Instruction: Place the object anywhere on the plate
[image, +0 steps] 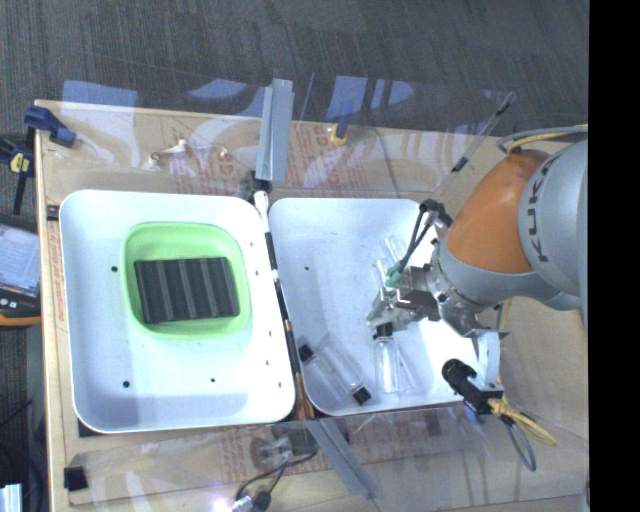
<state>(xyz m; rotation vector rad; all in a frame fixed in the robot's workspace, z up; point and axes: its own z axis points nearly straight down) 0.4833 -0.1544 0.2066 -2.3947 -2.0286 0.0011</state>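
Left half of the frame: a shallow white bin (75, 300), with a green plate (135, 250) lying flat in its upper middle. On the plate, a dark ridged slab (187, 290) covering most of the centre, with green rim left bare all round it.

Right half of the frame: the second white bin (320, 250), touching the first along a dark seam. Reaching in from the right edge, the grey arm (500, 235) with its orange band, bent over the bin's right side. Gripper (388, 308) low over the bin floor, right of the bin's centre; open or closed, cannot tell, with metal parts and glare tangled together there.

Just below the gripper, a clear vial (388, 365) lying on the bin floor, roughly upright in the frame, its top end close under the gripper; whether touched or gripped, cannot tell. Further left and lower, a clear tube with black caps (335, 372) lying slantwise near the bin's lower edge, apart from the gripper. Both clear pieces in the right bin, well apart from the plate.

Top centre of the frame, a grey metal bar (273, 130) standing across the wooden bench (150, 150).
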